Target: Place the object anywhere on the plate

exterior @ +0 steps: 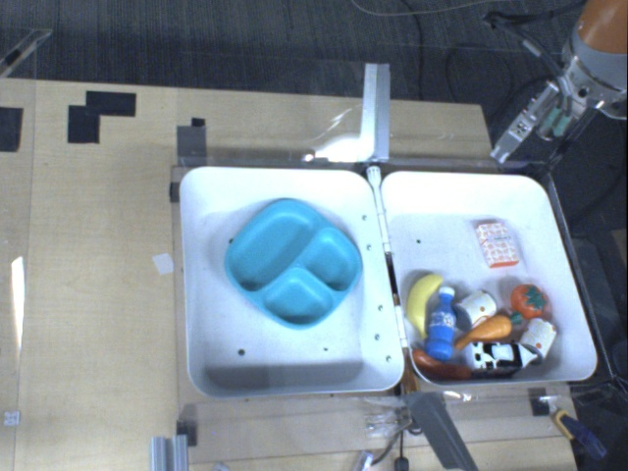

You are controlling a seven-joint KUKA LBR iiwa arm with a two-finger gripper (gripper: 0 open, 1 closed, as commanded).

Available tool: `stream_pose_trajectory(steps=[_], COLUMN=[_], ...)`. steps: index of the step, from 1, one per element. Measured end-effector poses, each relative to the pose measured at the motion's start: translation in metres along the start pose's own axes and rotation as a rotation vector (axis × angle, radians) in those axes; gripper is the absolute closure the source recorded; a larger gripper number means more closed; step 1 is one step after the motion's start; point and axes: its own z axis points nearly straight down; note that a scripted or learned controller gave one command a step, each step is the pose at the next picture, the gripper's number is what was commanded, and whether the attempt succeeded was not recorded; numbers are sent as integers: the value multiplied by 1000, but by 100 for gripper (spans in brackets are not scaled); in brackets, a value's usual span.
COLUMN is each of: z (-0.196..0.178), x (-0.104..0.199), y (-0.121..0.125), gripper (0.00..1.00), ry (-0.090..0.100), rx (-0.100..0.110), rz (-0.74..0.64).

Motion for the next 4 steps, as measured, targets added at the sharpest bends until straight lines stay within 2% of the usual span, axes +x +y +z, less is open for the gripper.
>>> stream_pose_trajectory(steps=[1,2,3,4], z=[85,134,154,152], x=[87,67,140,96], y=[18,97,110,127], gripper=[100,100,100,100], ry=[6,4,8,3], rx=[2,-2,-1,-3], rz=[-62,-359,-582,-450])
